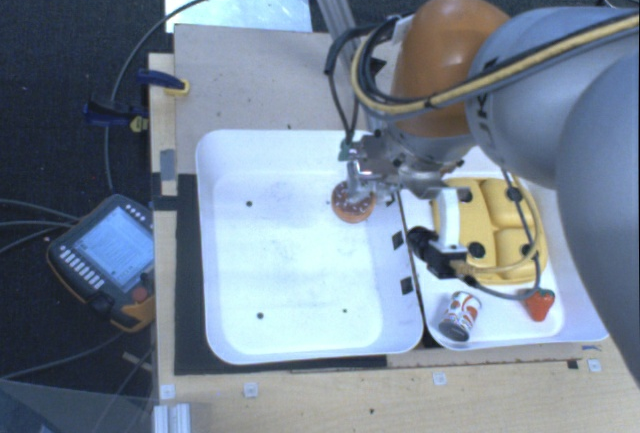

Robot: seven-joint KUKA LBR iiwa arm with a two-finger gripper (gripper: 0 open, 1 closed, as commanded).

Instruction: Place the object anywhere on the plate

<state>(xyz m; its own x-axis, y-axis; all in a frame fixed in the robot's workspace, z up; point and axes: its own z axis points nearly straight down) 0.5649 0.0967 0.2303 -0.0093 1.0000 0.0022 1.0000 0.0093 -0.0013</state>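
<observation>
A small round brown object (pixel 353 206), like a doughnut with a pale top, sits at the right side of the left white bin (pixel 250 321). My gripper (pixel 352 187) hangs directly over it, its tip right at the object's upper edge. From this angle I cannot make out whether the object is gripped or just lies under the gripper. The grey arm with its orange band comes in from the upper right and hides much of the right bin (pixel 560 326).
In the right bin lie a yellow moulded piece (pixel 495 226), a small tin can (pixel 460 314) on its side and a small red item (pixel 541 303). A teach pendant (pixel 105 256) lies left of the bench. Blue clamps (pixel 160 81) grip the bench's left edge.
</observation>
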